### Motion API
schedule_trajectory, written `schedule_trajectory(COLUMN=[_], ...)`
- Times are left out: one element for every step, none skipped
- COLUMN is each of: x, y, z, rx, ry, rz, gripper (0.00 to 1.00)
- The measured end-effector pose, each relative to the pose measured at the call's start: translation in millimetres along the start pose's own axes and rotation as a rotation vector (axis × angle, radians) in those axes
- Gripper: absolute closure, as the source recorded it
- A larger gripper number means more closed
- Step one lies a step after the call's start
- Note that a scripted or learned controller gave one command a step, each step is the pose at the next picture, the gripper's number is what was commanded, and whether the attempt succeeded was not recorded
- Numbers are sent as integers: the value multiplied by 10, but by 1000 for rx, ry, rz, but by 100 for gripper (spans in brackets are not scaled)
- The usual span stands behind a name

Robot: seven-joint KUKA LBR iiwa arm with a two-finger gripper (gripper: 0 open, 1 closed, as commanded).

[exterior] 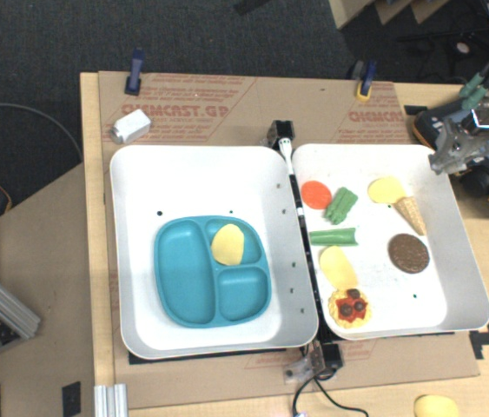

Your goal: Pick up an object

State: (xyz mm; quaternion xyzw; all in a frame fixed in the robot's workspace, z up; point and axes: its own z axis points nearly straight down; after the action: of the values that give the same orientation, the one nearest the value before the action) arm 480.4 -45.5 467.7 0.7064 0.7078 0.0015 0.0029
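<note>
Small tart with red berries (pixel 349 307) sits at right bin's (pixel 461 268) near edge. Gripper (pixel 463 146) hovers at bin's far right corner; grip state unclear. Nearest target, yellow-topped ice-cream cone (pixel 398 200), lies just left and nearer camera, long axis slanting toward near right.

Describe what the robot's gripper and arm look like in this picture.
At the view's right edge, past the right bin's far corner, the gripper appears as a cluster of grey metal parts with angular brackets. A small green piece sits above it and a pale cable curves up behind. Black housing lies beside it. The picture is too small to make out its details.
</note>
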Motion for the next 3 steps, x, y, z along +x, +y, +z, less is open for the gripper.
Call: schedule_trajectory(x=[1, -72, 466], y=[9, 375, 241], z=[-104, 2317, 1117], rx=[-4, 22, -6], ry=[-1, 3, 4], rz=[-1, 4, -5], gripper=[100, 100, 100])
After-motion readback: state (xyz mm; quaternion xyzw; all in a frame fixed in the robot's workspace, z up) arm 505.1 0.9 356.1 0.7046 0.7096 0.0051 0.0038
